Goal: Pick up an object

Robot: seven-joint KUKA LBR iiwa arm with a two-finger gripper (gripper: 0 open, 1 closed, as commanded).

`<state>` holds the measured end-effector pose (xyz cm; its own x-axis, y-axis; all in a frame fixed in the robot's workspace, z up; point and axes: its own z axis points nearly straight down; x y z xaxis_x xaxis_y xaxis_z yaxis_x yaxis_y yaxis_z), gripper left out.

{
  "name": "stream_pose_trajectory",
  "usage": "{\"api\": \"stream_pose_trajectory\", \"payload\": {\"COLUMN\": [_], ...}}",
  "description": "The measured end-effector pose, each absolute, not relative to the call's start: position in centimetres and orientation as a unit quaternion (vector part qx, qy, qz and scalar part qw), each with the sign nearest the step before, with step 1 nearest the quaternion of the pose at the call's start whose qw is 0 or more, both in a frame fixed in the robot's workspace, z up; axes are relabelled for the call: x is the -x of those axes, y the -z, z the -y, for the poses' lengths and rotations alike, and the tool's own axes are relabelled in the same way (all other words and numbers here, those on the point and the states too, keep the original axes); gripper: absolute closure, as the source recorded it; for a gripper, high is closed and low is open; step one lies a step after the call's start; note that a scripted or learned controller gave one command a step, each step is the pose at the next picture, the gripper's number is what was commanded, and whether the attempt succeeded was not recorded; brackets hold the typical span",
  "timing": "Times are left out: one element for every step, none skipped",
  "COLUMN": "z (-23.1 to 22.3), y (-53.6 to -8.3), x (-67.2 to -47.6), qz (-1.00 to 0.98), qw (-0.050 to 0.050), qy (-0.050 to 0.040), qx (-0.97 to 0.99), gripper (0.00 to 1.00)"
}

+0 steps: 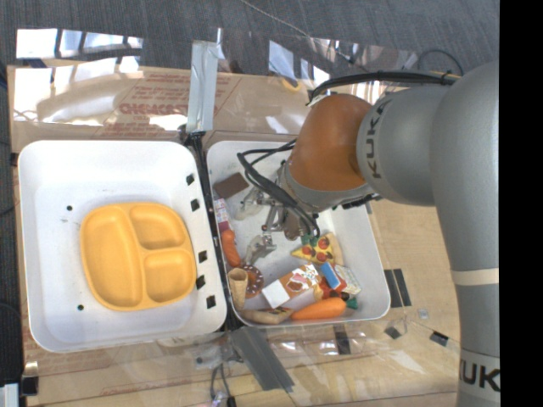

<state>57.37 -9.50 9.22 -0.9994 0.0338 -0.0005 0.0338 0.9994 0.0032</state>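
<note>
Your pincer (270, 231) hangs low in the right bin (373, 261); you cannot tell its state. The toy food pile (293, 291), carrot (318, 309) included, lies just beside it, toward the bin's near wall.

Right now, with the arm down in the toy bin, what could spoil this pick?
1. The gripper hangs over bare floor of the right bin, apart from the pizza slice; closing there may catch nothing.
2. The toys lie crowded: carrot, ice-cream cone and small boxes touch, so a grasp could nudge or drag neighbours.
</note>
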Motion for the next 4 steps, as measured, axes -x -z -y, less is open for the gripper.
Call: {"api": "stream_pose_trajectory", "payload": {"z": [16.7, 16.4, 12.8, 9.4], "y": [-16.5, -11.4, -11.1, -9.9], "x": [-53.5, -51.3, -51.3, -53.0], "qz": [-1.0, -0.997, -0.98, -0.978], "qw": [0.004, 0.01, 0.02, 0.011], "qy": [0.0021, 0.0012, 0.0039, 0.0006], "qx": [-0.027, -0.082, -0.199, -0.21], "gripper": [0.0, 0.0, 0.0, 0.0]}}
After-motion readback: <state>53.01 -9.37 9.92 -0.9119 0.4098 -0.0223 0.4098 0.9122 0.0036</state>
